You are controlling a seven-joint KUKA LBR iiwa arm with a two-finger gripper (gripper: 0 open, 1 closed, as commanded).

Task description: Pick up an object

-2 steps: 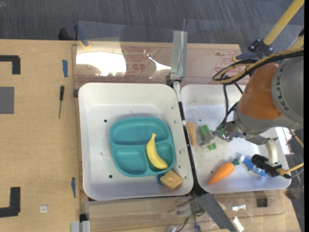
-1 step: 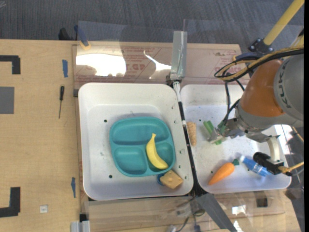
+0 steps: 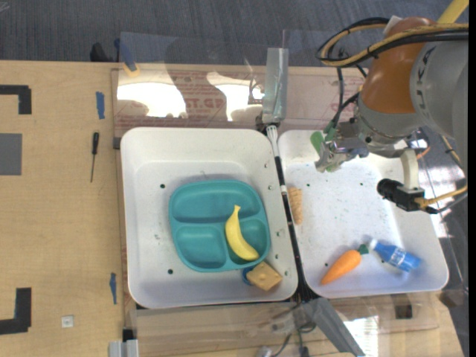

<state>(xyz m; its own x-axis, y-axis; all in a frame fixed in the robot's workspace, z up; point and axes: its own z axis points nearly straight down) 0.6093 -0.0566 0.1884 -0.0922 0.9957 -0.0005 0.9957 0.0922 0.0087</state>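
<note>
My gripper [image 3: 328, 160] hangs over the far left part of the right bin [image 3: 349, 199], pointing down near the bin's back wall. A small green piece [image 3: 318, 140] shows right beside it, and I cannot tell whether it is held. An orange carrot [image 3: 342, 266] with a green top lies at the front of the right bin, with a blue bottle-like object [image 3: 396, 256] just to its right. A tan ridged piece [image 3: 296, 204] lies along that bin's left wall. All three lie well apart from the gripper.
The left bin [image 3: 149, 162] holds a teal divided tray [image 3: 197, 233] with a yellow banana [image 3: 239, 236] in it. A tan block [image 3: 264, 277] sits at the tray's front corner. A black fitting [image 3: 398, 193] on the arm hangs over the right bin.
</note>
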